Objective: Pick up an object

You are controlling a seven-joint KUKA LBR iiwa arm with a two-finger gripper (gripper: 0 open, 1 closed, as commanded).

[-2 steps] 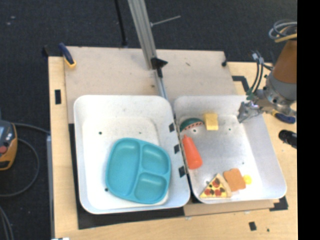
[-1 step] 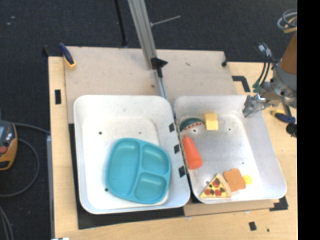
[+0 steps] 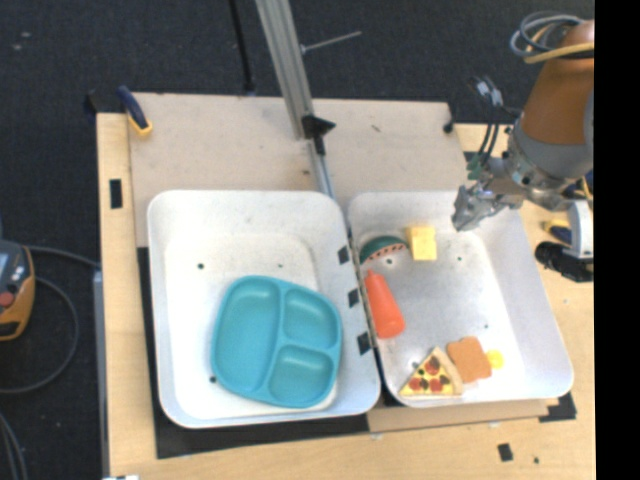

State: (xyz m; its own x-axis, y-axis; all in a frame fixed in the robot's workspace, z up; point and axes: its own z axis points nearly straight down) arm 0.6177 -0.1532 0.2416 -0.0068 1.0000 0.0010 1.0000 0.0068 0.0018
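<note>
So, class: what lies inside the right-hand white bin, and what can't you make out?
Inside the right bin lie a yellow block, a green-and-white ball-like toy, an orange carrot-like piece, a pizza slice and a brown piece. Whatever is beneath them is hidden.

A tan wooden bench [image 3: 230,143] stands on dark speckled carpet [image 3: 120,28]. A grey aluminium post [image 3: 285,53] rises from the bench's far middle. Left of the bench, black cables [image 3: 50,318] loop across the carpet; a blue-and-yellow clamp [image 3: 133,111] grips the bench's far-left corner.
</note>
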